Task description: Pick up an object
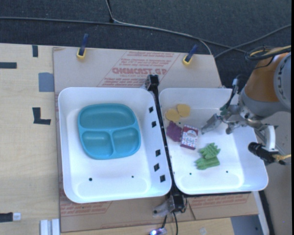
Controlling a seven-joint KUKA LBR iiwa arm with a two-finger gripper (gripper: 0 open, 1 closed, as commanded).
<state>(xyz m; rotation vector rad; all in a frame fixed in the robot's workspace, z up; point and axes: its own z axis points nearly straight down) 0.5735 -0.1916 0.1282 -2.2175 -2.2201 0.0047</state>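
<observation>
Worktop (pixel 19 131): wood, with a cardboard sheet under two white bins set side by side, their inner rims touching.
Left bin (pixel 71 180): holds a teal divided plate (pixel 109 130), bare floor toward the near rim.
Right bin (pixel 235 180): items crowd its left half; the near and right floor is open.
Yellow pieces (pixel 178 112): by the far-left corner.
Purple piece (pixel 173 130): just below them, close to the divider.
Red packet (pixel 189 136): beside the purple piece, long axis roughly near-to-far (slightly tilted).
Green toy (pixel 208 156): mid-bin, long axis slanting up to the right.
Gripper (pixel 219 122): over the bin's right part, apart from every item; fingers spread, grasping nothing.
</observation>
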